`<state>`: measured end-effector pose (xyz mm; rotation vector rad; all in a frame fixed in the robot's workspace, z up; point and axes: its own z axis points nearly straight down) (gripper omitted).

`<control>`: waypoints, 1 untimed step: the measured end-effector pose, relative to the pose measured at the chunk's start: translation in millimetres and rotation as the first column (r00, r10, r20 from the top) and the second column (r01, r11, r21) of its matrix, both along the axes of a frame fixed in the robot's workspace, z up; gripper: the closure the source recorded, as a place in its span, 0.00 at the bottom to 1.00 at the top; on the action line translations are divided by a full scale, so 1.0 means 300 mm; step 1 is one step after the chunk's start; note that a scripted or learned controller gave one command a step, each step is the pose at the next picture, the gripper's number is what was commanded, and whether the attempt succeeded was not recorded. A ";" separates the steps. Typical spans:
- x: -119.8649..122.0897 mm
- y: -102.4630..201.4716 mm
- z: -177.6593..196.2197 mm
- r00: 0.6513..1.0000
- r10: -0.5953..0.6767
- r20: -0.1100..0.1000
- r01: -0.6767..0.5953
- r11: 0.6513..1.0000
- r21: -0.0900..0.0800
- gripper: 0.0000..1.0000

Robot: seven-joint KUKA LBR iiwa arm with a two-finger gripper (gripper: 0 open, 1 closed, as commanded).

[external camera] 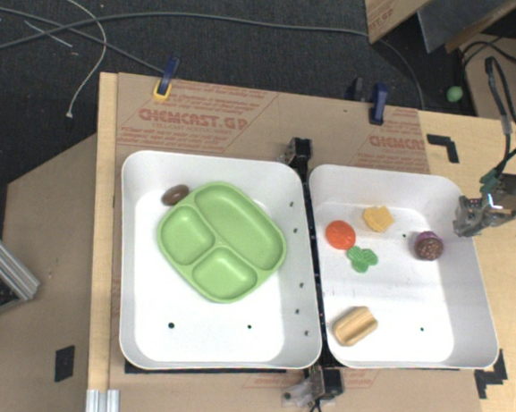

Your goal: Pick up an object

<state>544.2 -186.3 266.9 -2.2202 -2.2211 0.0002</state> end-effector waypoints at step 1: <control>-0.033 -0.013 -0.180 1.000 -0.002 -0.006 0.002 1.000 0.002 0.00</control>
